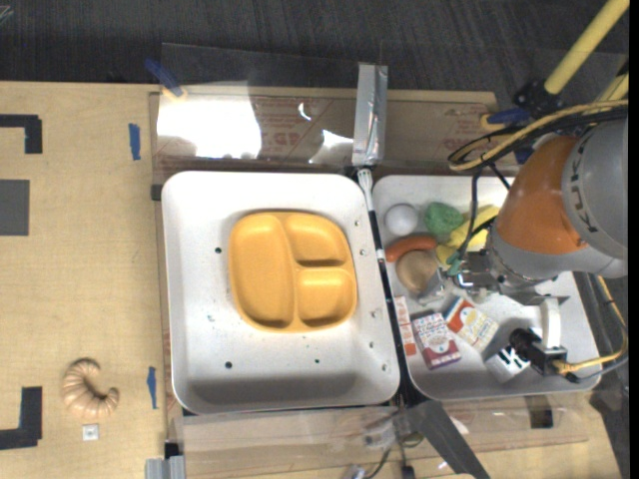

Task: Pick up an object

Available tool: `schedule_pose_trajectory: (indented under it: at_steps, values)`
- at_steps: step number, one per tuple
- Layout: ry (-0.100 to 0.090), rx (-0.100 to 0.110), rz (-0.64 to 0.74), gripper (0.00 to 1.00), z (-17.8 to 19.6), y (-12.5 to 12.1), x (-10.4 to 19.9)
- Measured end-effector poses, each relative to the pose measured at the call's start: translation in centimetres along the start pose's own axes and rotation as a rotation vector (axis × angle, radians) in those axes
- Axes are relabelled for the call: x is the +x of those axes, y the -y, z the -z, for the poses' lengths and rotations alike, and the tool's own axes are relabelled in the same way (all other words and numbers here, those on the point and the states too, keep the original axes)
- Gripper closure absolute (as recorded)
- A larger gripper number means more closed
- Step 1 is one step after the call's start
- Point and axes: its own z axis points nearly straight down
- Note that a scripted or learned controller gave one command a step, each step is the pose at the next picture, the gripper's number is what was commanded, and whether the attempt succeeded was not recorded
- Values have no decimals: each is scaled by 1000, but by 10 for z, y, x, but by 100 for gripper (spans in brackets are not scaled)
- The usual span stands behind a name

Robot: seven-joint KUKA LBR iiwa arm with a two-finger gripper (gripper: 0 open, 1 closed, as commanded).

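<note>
Small printed packets (436, 334) in right bin, print unreadable

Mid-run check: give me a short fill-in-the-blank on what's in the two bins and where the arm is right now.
1. The yellow tray lies in the ____ bin.
2. The arm hangs over the ____ bin.
3. The white ball lies beside a ____ object, toward the arm.
4. The tray has ____ compartments.

Missing words: left; right; green; three
</note>
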Motion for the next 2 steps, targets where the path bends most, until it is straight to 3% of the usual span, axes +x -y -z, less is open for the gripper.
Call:
schedule_pose_trajectory:
  at_steps: [1,2]
  values:
    - [-2,-2,-8,0,101,-75,29]
    - [-1,3,-108,0,14,-69,3]
